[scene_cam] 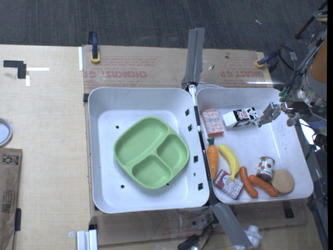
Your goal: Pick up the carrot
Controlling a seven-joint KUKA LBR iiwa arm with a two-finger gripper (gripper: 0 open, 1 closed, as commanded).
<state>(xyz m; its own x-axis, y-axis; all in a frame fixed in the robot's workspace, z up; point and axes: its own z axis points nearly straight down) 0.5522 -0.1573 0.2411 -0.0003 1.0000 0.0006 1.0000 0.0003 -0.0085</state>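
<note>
You have two bins: the left bin (99,155) bears only a green plate (151,152), while the right bin (299,155) is crowded, so the pick happens there. The gripper (271,113) hangs over its far right side, apparently empty, and I cannot tell its state. The carrot (212,162) lies against the left wall, just beside a banana (230,160), leaving little room.

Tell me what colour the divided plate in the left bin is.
Light green. The divided plate shows plainly in the camera view.

Carrot (212,160) in right bin (299,139), just left of banana (230,159)
</note>
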